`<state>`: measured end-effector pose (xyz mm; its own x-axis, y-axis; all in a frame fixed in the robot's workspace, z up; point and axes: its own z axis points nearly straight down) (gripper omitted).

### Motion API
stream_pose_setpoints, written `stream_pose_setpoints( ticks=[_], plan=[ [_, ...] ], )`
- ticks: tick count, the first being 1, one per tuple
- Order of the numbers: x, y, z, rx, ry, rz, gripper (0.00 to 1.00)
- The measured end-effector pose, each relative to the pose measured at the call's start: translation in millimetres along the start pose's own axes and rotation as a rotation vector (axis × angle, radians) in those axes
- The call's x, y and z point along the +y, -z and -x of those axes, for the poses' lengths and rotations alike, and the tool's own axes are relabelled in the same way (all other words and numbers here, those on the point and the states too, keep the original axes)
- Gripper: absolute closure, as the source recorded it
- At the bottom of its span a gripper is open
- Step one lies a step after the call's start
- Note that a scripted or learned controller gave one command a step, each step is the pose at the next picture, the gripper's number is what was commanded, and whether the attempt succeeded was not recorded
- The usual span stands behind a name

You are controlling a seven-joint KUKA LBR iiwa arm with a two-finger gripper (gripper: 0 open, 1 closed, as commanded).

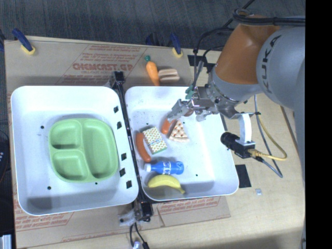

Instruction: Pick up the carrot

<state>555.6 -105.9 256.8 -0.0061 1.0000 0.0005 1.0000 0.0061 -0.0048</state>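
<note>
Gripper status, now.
Gripper: over the right bin, by the pizza slice; open or shut cannot be told. The carrot lies outside the bins, untouched.

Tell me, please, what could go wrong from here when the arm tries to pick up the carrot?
1. The carrot lies on the cardboard behind the right bin, beside a small sandwich, while the gripper is down inside that bin. It may close on the wrong thing.
2. The gripper is next to the pizza slice and an orange-red piece; it could knock or grab these.
3. Reaching the carrot means crossing the bin's rim, which it might strike.
</note>
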Motion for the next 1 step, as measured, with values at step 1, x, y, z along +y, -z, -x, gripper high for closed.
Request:
stream_pose_setpoints(
  ticks=[1],
  plan=[
    [-55.7, -50.3, -70.5, 0.000, 0.080, -0.002, 0.00]
  ],
)
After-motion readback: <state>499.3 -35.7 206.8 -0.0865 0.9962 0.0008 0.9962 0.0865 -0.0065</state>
